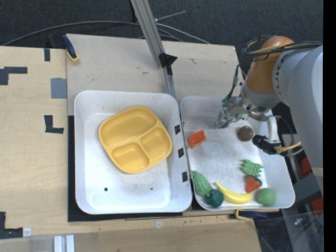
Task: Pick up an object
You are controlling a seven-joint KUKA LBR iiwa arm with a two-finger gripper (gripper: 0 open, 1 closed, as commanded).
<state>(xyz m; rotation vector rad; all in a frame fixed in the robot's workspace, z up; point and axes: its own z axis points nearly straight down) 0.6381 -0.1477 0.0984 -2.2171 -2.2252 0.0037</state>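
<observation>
Hovering my gripper [227, 118] near the right white bin's [210, 156] top edge — whether it's open I cannot tell — the small brown round ball [244, 133] lies just beside, toward the bin's right edge

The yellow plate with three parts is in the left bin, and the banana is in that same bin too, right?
Not quite. The yellow plate does lie in the left bin, but the banana is in the right bin, near its front edge beside the other toy foods. The camera view shows this.
</observation>
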